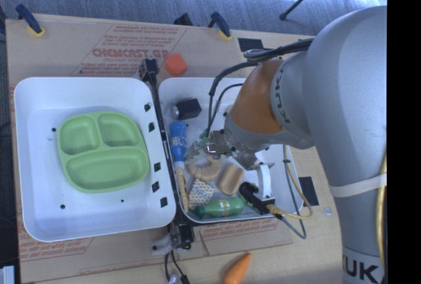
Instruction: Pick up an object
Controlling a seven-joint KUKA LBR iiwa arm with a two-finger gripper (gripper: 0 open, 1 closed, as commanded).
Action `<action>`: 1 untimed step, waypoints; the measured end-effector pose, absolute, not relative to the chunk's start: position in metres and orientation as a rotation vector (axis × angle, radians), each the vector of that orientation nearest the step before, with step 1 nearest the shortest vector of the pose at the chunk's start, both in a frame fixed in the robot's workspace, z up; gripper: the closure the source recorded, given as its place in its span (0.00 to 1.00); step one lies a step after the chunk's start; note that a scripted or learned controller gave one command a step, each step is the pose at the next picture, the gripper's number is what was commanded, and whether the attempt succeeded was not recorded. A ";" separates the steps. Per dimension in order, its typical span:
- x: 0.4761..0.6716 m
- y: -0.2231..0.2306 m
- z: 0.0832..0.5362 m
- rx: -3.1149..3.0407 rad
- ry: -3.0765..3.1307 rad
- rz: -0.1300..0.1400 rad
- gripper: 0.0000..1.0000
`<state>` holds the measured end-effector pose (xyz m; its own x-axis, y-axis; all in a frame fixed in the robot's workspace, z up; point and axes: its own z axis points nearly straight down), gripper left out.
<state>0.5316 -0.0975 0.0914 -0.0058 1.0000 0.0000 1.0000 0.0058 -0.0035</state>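
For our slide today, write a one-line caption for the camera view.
KUKA arm's gripper lowered into the cluttered right bin; green divided plate lies in the left bin.

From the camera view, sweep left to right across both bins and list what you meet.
Green divided plate in the left bin → blue bottle → black block → tan cylinder → arm's orange band over the right bin.
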 end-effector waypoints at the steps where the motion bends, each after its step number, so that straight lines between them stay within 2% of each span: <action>1: 0.532 -0.098 0.102 -2.208 -2.230 0.006 1.00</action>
